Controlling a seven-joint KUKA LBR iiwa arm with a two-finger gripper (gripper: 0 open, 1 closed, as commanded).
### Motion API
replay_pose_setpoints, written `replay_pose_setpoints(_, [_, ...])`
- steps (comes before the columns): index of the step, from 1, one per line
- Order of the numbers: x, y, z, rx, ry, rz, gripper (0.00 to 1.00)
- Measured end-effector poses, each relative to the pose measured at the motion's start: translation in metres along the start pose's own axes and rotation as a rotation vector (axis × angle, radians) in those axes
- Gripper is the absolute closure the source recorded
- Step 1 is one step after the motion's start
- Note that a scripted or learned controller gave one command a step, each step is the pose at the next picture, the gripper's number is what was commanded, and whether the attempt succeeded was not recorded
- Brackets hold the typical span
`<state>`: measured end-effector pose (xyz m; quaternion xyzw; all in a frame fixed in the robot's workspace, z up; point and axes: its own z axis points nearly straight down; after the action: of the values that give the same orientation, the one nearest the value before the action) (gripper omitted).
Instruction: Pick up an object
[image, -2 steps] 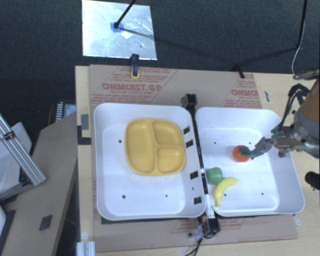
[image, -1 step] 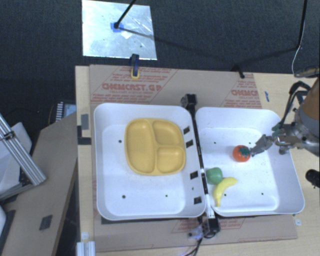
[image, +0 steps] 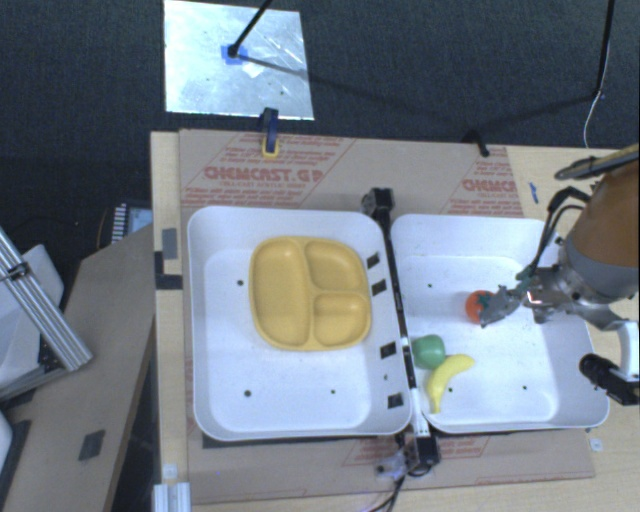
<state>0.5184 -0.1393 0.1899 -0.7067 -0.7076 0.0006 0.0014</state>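
Dark carpet surrounds a tabletop (image: 330, 165) covered with printed cardboard and carrying two white bins. On the left bin's (image: 215, 400) floor lies one yellow divided plate (image: 308, 292). The right bin (image: 500, 405) holds three toy foods: one orange-red tomato-like ball (image: 477, 304), one green apple-like piece (image: 429, 350) and one yellow banana (image: 446, 378), the last two touching. The pincer (image: 497, 306) sits low, right against the ball; whether it is apart or clamped I cannot tell. My worry: a round ball probably rolls off at a glancing touch, so a closing grip may squeeze it out sideways, and the lift would come up bare.
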Motion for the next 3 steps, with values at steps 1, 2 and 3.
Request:
replay_pose_setpoints(1, [-0.008,0.0,0.058,0.001,0.0,0.001,0.0])
replay_pose_setpoints(2, [-0.008,0.001,0.108,-0.001,0.0,0.001,0.0])
replay_pose_setpoints(3, [-0.009,0.002,0.095,-0.005,-0.002,0.002,1.0])
